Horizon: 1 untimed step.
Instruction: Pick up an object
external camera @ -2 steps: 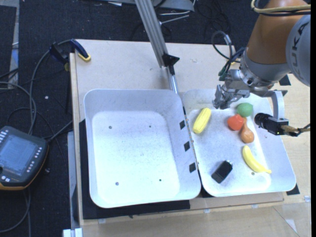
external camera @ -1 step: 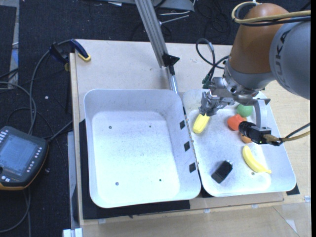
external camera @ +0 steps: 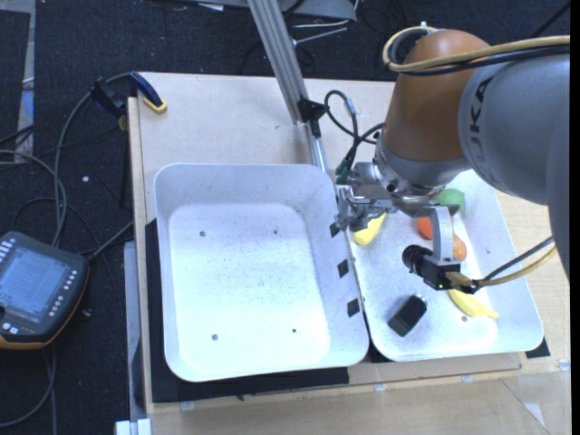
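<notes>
the end effector hung low over the right-hand bin, close against that bin's left wall, where the two bins met. whether it was open or closed could not be told, since the arm's orange band and grey wrist stood over most of it, and nothing could be seen gripped in it.

just beside it, toward the near edge of the worktop and a little to the right, lay a yellow piece, partly tucked under the tool. it was the nearest thing to take, and its long axis seemed to run at a slant, from the bin's left wall toward the bin's middle, though too little of it showed to be sure. in my judgement the coming move turned on this: the piece lay almost below the tool, so a short drop would count for more than any reach.

farther out, an orange object and a green object lay toward the right bin's far right side, partly behind a bracket. a black block sat near the bin's near edge, and a yellow banana-shaped object lay to its right. the left-hand bin sat well apart from all of them.
</notes>
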### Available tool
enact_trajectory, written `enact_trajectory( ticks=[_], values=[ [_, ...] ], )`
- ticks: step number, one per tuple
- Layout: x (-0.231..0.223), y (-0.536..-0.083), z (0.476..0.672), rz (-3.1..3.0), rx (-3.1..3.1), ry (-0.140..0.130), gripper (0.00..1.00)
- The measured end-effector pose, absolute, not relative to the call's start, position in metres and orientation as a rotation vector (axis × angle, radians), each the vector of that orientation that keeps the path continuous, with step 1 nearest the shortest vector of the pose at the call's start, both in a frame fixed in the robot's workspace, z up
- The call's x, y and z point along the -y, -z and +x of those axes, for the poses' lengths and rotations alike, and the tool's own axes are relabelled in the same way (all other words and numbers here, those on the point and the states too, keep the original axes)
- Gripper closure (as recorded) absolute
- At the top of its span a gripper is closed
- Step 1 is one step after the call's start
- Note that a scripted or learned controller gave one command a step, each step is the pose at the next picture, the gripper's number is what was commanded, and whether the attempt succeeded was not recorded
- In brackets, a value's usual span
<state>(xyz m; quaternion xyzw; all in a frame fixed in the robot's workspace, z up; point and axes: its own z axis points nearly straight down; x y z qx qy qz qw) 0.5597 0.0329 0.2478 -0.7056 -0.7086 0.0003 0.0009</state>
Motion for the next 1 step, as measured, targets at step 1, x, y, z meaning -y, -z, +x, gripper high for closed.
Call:
enact_trajectory(
  ticks=[1],
  values=[
    [-0.0764,-0.2376,0.5405,-2.216,2.225,-0.001,1.0]
  ],
)
